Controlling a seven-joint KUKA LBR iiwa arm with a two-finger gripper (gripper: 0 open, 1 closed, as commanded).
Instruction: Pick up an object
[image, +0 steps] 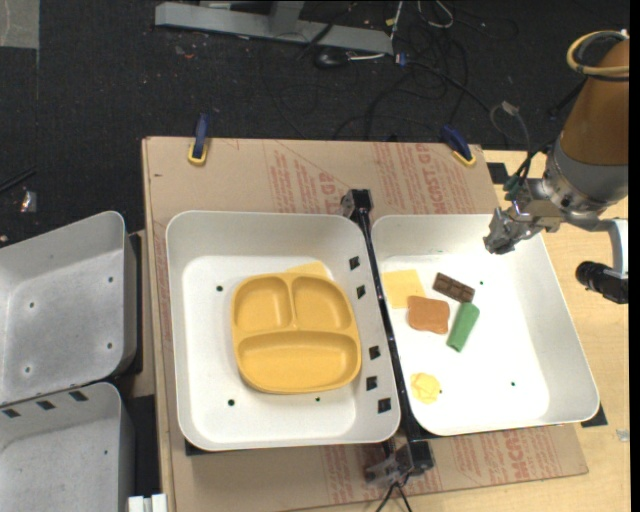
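The right bin (530, 390) holds a pale yellow flat square (402, 286), a dark brown bar (453, 288), an orange-brown toast-like piece (429, 315), a green cylinder (463, 326) and a small yellow lump (425, 386). My gripper (500, 238) hangs over the bin's far right corner, up and to the right of the brown bar, apart from all the pieces. Nothing shows between its fingers.
A yellow divided tray (296, 333) lies in the left bin (200, 400). A black divider (372, 300) runs between the bins. Two more white bins (60, 300) sit off the bench at left. Cables lie on the dark floor behind.
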